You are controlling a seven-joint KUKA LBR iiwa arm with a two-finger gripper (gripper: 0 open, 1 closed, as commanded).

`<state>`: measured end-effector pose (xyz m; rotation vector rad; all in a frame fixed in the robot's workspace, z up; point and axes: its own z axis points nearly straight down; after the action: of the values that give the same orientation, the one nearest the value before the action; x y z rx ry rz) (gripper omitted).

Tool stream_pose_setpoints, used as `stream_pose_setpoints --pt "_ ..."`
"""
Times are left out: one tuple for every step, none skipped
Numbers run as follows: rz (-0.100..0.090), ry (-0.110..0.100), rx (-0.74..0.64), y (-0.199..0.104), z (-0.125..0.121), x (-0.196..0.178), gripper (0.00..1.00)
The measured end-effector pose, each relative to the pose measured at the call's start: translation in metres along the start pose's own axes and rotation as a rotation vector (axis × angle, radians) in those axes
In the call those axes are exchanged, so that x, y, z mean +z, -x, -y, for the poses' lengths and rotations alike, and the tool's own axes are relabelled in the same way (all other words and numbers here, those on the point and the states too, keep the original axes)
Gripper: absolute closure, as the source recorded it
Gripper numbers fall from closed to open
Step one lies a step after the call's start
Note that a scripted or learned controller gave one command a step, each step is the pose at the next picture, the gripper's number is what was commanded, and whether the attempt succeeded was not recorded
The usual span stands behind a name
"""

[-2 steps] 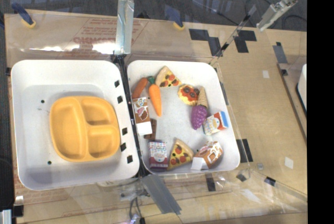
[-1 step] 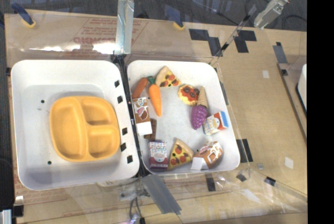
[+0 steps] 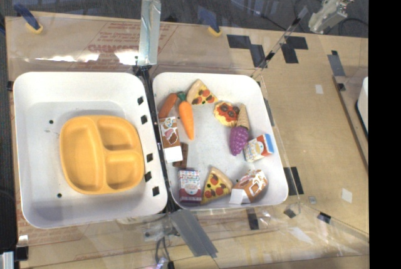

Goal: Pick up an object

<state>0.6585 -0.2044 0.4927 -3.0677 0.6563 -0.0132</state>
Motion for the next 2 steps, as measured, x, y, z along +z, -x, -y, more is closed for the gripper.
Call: stream_pose_setpoints --pt "0.004 0.0 -0.227 0.059 -0.03 -0.001 1.0" --pt "0.008 -0.004 -0.219 -0.001 -0.002 0.003 1.0"
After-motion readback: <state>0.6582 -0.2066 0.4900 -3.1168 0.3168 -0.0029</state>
